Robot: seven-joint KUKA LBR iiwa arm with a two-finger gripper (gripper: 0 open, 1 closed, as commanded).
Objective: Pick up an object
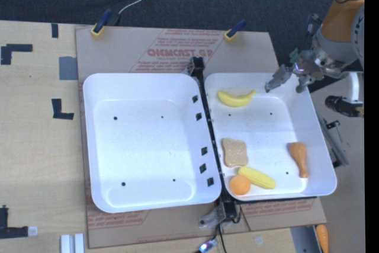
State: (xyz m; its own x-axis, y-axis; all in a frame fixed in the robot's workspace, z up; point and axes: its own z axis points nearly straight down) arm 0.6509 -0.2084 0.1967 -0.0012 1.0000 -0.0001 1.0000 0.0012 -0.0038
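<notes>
Counter (35,127) carried two shallow white bins side by side. Left bin (142,86): bare white floor. Right bin (308,121) contents: banana (235,98) near the far wall; slice of bread (235,152) towards the centre divider; corn cob (256,177) just beside an orange (240,185) at the near edge; drumstick (299,158) by the right wall. End effector (286,82) hung over the right bin's far right corner, fingers spread, released, grasping nothing, apart from the banana
</notes>
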